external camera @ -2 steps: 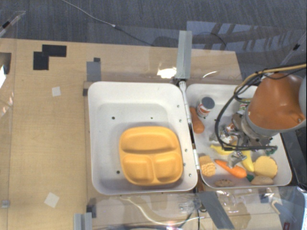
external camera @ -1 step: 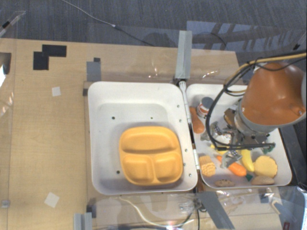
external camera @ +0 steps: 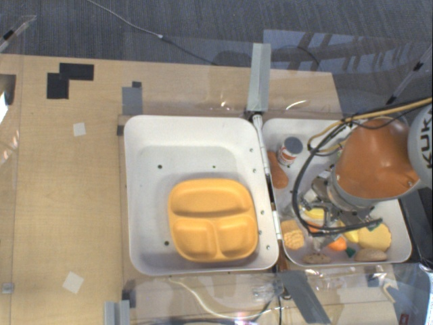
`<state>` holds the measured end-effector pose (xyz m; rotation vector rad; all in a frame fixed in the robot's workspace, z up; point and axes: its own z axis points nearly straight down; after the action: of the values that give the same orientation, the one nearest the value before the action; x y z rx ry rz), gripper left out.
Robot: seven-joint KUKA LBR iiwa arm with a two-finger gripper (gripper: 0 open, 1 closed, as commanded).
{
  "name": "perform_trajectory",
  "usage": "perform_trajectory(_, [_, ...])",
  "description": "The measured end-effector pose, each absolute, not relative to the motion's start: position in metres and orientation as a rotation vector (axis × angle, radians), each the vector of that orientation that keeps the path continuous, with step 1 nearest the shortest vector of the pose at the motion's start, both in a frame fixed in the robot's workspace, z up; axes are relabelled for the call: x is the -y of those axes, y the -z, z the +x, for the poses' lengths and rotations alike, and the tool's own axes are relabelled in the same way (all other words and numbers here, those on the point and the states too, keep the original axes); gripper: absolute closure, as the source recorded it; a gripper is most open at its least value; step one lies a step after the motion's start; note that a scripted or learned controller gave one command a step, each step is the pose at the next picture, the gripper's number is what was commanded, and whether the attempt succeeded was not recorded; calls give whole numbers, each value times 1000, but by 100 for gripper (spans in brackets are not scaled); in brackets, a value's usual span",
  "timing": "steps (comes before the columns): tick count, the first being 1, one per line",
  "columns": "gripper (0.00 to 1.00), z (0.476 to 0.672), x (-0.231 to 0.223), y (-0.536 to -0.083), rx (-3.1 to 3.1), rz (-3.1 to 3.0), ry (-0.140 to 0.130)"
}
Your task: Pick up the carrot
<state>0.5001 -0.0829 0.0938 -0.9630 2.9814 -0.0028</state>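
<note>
Pale wooden bench (external camera: 61,202), grey carpet beyond. Small orange carrot (external camera: 336,245) in right white bin (external camera: 403,249), just below jaws; jaws' opening can't tell.

We find the arm (external camera: 375,161) covering much of the right bin (external camera: 404,249). The carrot (external camera: 336,246) beneath it shows partly; its fingers we cannot make out.

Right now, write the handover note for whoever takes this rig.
Gripper: low in the right bin, among the toy foods; its fingers are hidden under the wrist.
Carrot: orange piece lying on the bin floor near the front edge, just below the gripper.
Left bin: holds the yellow divided tray.
Done: arm is over the carrot.
Left: grasp and lift; no hold is visible.
</note>
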Motion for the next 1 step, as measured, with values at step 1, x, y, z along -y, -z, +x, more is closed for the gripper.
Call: perform_trajectory(1, [100,504,80,-105,-2970,-967,6])
